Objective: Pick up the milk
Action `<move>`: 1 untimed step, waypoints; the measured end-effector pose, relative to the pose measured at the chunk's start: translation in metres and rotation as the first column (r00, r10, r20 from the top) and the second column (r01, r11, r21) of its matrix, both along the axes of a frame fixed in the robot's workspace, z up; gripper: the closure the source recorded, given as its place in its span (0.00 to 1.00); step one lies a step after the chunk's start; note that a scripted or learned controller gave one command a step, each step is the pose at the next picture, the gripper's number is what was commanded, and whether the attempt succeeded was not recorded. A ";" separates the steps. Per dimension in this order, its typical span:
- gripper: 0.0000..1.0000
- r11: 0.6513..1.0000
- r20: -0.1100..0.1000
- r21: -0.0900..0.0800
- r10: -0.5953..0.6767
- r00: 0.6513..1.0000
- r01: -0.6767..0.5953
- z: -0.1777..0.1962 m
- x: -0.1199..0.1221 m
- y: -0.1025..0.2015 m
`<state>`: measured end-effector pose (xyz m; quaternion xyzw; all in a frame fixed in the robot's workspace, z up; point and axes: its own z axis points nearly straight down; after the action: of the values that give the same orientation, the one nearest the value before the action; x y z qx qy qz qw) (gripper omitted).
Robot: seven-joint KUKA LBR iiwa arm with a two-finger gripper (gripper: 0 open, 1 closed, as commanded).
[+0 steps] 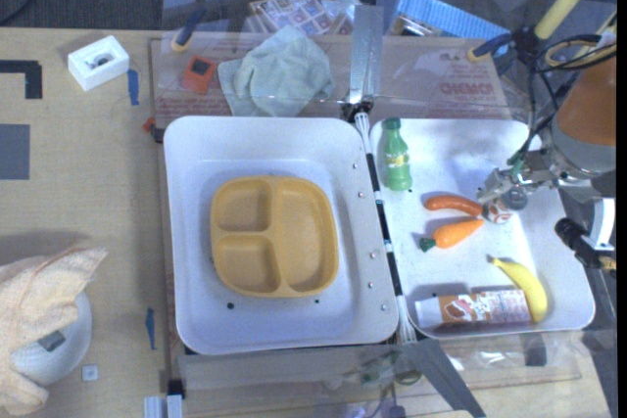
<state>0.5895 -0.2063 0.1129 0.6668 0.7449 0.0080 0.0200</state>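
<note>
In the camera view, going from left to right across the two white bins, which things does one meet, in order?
Yellow plate → green bottle → carrot → banana → pincer lies about level with the banana, so its place is unclear. The milk carton spans several of these.

A yellow tray [274, 235] sits in a white bin [186, 308]; green bottle [395, 155], orange carrot [457, 233], yellow banana [522, 284].

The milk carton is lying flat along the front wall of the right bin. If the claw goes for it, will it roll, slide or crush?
The milk carton looks boxy and lies on a flat side, so it probably won't roll. Its printed skin looks glossy, so it may slip. It sits close to the bin's front wall with the banana at its right end, so a push could jam it there.
</note>
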 end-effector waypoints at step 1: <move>1.00 1.000 -0.001 0.007 0.013 1.000 -0.013 -0.010 -0.041 -0.016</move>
<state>0.5488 -0.2227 0.1025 0.6620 0.7492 0.0107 0.0173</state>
